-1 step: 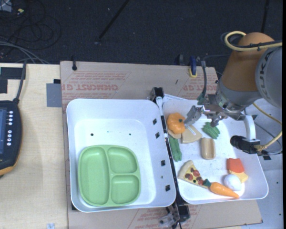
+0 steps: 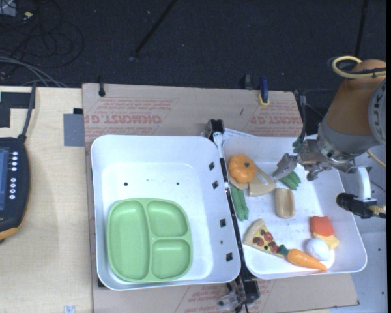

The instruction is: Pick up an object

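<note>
The right bin (image 2: 352,266) holds several toy foods: an orange pumpkin (image 2: 242,169), a beige wedge (image 2: 261,187), a dark green pickle (image 2: 240,203), a tan bread roll (image 2: 285,204), a pizza slice (image 2: 262,237), a carrot (image 2: 305,259), a white egg (image 2: 317,248) and a red-orange piece (image 2: 322,226). My gripper (image 2: 293,169) hangs low over the bin's upper middle, right above a small green piece (image 2: 290,180) and just right of the pumpkin. The wrist hides part of that green piece.
The left bin (image 2: 117,155) contains a light green divided plate (image 2: 148,240). A black clip strip (image 2: 223,194) runs between the bins. A teach pendant (image 2: 3,181) lies at the far left of the bench. Cardboard (image 2: 163,109) lies under both bins.
</note>
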Motion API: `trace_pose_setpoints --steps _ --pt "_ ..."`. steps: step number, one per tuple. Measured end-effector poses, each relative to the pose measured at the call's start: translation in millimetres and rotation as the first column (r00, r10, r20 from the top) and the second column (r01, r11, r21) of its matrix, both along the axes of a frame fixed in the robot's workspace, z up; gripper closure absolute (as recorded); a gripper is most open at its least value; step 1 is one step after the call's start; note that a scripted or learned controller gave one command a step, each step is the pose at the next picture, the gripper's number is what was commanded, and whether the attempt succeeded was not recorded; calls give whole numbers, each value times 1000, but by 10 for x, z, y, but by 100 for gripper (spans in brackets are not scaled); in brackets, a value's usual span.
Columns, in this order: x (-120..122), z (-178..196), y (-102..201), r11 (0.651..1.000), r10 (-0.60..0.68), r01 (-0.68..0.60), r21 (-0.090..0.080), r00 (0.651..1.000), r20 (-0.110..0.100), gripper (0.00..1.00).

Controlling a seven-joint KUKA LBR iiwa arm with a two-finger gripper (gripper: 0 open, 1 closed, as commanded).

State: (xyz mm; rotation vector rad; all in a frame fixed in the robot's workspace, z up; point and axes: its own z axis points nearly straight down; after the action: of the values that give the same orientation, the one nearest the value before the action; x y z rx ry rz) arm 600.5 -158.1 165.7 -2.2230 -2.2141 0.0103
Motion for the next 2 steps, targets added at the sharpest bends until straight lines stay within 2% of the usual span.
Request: trace_pose_setpoints --steps 1,2 --pt "-151 -812 -128 1000 2 -2 4 1000 4 0" --pt "-230 -780 -338 1000 5 -5 3 1000 4 0"
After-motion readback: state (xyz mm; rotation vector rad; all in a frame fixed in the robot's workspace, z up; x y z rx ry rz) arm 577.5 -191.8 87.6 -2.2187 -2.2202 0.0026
